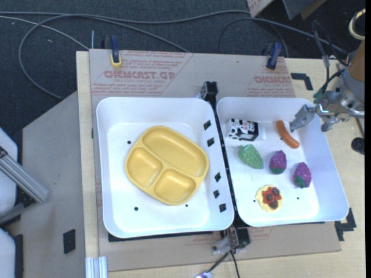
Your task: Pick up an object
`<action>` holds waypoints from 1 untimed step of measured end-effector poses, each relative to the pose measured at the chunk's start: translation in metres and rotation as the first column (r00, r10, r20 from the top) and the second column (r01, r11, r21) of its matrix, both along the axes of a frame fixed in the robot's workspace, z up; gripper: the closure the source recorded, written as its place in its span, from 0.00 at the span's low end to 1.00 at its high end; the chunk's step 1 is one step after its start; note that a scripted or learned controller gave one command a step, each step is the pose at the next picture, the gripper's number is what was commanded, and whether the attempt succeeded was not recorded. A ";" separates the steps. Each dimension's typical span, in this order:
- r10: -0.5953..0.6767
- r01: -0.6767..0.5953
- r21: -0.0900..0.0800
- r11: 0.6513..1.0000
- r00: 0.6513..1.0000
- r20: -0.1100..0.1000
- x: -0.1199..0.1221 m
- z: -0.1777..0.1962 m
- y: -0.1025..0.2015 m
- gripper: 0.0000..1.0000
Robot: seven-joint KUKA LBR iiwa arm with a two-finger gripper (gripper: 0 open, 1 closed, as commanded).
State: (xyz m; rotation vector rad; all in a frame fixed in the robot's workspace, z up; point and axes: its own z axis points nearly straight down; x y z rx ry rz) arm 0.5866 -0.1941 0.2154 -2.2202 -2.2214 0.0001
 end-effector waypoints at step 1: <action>-0.002 0.002 0.002 1.000 1.000 -0.005 -0.004 -0.048 -0.009 0.00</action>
